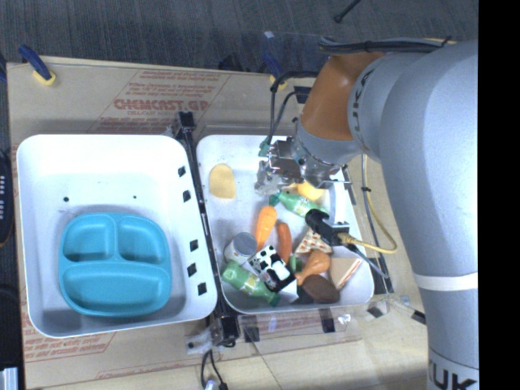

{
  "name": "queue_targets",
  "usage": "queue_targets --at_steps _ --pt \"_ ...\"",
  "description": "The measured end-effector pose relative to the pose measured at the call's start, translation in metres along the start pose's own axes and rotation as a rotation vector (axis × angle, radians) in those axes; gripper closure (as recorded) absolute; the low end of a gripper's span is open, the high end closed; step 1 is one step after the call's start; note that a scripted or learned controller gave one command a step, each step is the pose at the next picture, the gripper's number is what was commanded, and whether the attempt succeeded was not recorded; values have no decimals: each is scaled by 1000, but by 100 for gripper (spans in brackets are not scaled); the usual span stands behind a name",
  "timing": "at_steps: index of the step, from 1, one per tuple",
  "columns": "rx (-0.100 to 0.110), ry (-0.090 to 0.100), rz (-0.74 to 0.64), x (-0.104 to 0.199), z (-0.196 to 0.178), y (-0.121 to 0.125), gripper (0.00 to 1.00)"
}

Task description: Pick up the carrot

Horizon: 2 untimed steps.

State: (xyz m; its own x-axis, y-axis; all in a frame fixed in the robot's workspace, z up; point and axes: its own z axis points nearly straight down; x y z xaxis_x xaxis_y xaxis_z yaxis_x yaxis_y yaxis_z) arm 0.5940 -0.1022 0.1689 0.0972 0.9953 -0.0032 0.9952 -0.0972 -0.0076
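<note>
Carrot (265, 224) lies below tool (275, 179) — apart

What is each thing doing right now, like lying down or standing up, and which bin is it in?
carrot: lying loose in the right bin, not held.
claw: hanging over the right bin, above the carrot.
blue tray: flat in the left bin, right way up.
yellow piece: lying alone near the right bin's top left.
green bottle: lying on its side.
silver can: lying beside the carrot's lower end.
</note>
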Motion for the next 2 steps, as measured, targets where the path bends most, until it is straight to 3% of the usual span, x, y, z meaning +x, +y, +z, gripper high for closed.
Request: queue_targets --at_steps 1,2 --pt "-6 1 -101 -3 -71 -22 100" --pt "-1 2 -101 -3 -69 -23 0"
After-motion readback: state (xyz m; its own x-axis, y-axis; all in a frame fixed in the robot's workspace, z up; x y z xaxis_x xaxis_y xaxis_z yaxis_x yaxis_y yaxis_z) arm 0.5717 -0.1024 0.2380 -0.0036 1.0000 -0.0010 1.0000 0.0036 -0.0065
